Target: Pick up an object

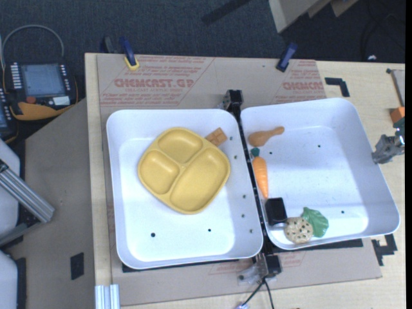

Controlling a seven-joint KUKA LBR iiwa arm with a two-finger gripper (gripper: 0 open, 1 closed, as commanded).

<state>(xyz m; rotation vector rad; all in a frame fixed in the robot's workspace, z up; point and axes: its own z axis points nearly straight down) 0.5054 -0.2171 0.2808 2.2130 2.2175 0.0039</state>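
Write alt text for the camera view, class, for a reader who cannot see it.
Two white bins sit side by side: the left bin holds a yellow plate, the right bin a carrot, drumstick, black block, cookie and lettuce. The gripper hangs at the right bin's far edge.

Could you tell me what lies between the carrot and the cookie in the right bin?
A small black block lies between the carrot and the cookie, seen in the camera view.
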